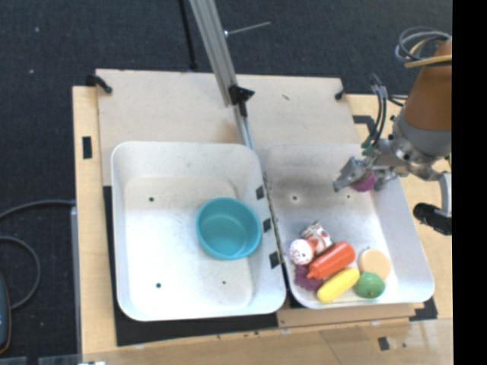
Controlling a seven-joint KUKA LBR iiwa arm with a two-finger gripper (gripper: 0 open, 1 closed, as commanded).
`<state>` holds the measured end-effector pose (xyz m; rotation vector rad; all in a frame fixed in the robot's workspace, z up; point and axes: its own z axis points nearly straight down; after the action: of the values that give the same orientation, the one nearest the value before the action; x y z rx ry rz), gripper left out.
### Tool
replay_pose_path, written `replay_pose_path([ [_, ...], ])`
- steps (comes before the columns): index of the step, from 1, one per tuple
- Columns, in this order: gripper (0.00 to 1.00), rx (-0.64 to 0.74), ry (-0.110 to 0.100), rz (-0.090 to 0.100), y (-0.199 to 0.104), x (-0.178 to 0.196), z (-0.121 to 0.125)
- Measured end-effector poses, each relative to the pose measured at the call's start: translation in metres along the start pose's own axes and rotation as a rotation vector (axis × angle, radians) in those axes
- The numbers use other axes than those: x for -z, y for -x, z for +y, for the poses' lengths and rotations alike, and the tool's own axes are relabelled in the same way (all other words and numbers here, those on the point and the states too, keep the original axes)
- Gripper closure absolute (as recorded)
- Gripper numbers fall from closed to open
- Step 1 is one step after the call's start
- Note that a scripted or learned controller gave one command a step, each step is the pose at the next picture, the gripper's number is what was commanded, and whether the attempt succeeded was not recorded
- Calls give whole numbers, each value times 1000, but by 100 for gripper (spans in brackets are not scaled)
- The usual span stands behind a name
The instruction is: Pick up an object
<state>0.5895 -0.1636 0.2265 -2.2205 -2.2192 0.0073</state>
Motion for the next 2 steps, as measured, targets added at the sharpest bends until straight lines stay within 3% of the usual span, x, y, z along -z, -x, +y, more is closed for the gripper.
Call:
replay_pose_path([
  [1,0,1,0,0,-1,-62,5],
  [2,0,0,0,0,1,-119,-6],
])
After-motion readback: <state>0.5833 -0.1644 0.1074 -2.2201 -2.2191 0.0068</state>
